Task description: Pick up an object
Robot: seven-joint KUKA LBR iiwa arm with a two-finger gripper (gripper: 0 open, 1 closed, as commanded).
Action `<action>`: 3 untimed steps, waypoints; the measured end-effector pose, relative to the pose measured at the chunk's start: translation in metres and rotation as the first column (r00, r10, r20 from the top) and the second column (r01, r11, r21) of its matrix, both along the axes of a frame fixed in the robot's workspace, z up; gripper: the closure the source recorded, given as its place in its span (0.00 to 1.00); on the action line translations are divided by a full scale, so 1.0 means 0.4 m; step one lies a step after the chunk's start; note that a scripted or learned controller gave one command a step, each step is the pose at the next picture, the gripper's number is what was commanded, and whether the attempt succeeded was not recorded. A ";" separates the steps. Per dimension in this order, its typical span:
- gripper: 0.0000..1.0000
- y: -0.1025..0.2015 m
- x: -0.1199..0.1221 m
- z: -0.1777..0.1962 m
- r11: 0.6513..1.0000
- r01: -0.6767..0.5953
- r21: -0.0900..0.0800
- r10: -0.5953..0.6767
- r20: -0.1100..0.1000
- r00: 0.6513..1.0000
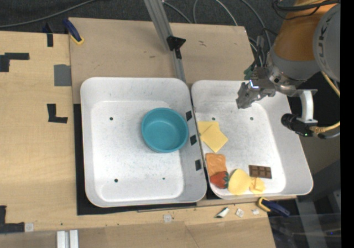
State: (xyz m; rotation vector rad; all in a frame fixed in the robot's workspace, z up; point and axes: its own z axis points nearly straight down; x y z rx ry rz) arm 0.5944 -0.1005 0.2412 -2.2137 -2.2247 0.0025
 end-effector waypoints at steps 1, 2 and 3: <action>1.00 0.139 -0.035 -0.033 1.000 -0.001 0.001 0.001 -0.001 1.000; 1.00 0.263 -0.071 -0.012 1.000 -0.002 0.001 0.002 0.001 1.000; 1.00 0.418 -0.099 -0.006 1.000 -0.004 0.001 0.004 0.001 1.000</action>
